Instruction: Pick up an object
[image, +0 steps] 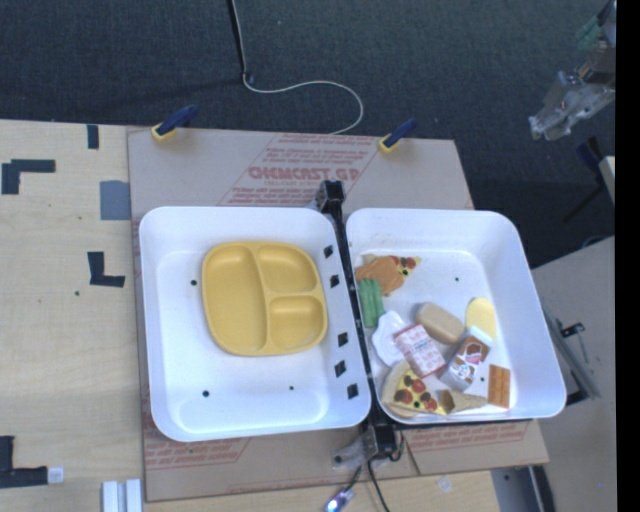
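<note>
We see the end effector (572, 100) high at the upper right of the camera view, well apart from both bins and off the desk's edge; it is small and blurred there, so we cannot tell its state, and nothing shows in its grip.

The things to pick from all lie in the right bin (510, 235). A pizza slice (385, 270) sits near the divider, with a green piece (370, 302) just below it and touching the bin's left wall. Toward the middle, a tan block (441, 323), a red-and-white packet (420, 349) and a small printed carton (466, 364) crowd together, touching or overlapping. A yellow piece (482, 318) lies to their right, a second pizza slice (412, 390) sits at the near edge, and an orange wafer (498, 386) lies by the near right corner. The left bin (160, 235) carries a yellow divided plate (265, 298).

We judge the crowding to be the main risk: a descent onto the central cluster could catch two items at once or nudge one aside and close on nothing. The flat pieces, pizza and wafer, offer little height to pinch and may slip. The green piece hugs the wall, so a finger could strike the rim there.
</note>
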